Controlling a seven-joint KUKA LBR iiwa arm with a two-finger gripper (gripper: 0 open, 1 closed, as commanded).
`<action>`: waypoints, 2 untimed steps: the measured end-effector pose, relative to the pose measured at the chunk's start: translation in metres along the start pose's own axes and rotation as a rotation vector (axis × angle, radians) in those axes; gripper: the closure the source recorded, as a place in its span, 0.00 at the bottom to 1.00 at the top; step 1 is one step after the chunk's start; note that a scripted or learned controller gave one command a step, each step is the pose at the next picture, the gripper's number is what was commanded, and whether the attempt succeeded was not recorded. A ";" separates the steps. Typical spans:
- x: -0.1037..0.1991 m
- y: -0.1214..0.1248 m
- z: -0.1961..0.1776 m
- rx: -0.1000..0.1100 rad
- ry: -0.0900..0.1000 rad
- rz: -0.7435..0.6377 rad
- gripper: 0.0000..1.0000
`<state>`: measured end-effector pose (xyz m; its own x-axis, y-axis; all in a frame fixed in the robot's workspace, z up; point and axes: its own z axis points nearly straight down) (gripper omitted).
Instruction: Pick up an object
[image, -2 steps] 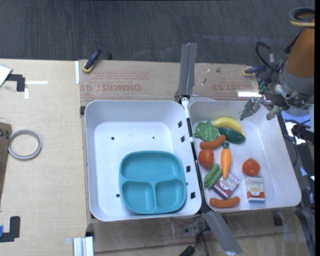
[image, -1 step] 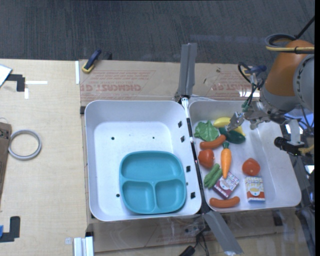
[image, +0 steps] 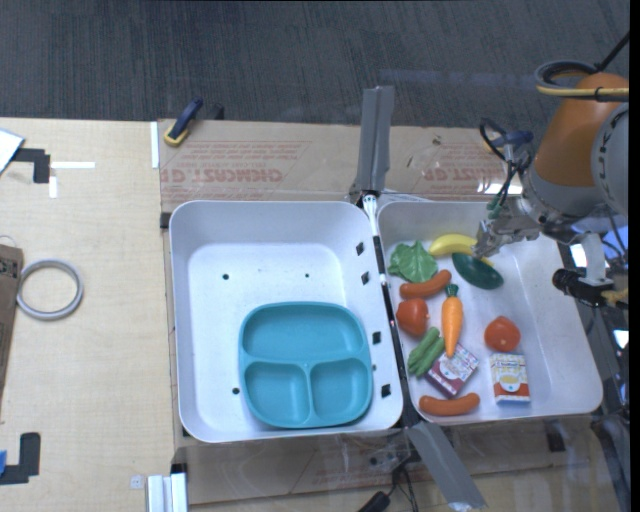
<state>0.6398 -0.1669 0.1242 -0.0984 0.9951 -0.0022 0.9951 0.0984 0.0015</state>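
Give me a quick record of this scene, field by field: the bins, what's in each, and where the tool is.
left bin: holds a blue tray with three compartments
right bin: holds toy food
toy food: banana, lettuce, two sausages, two tomatoes, carrot, green pod, two cartons, dark green piece
tool: low at the right bin's back, beside the banana and above the dark green piece
grasp: cannot tell
bench: tape roll at left

Robotics lab bench: white bins, cardboard sheet, tape roll, dark carpet.
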 end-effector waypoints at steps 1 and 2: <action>0.063 0.026 -0.131 0.001 0.000 0.137 1.00; 0.090 -0.001 -0.098 0.006 0.001 0.308 1.00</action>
<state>0.6296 -0.0768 0.2216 0.2078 0.9782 -0.0014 0.9782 -0.2078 -0.0041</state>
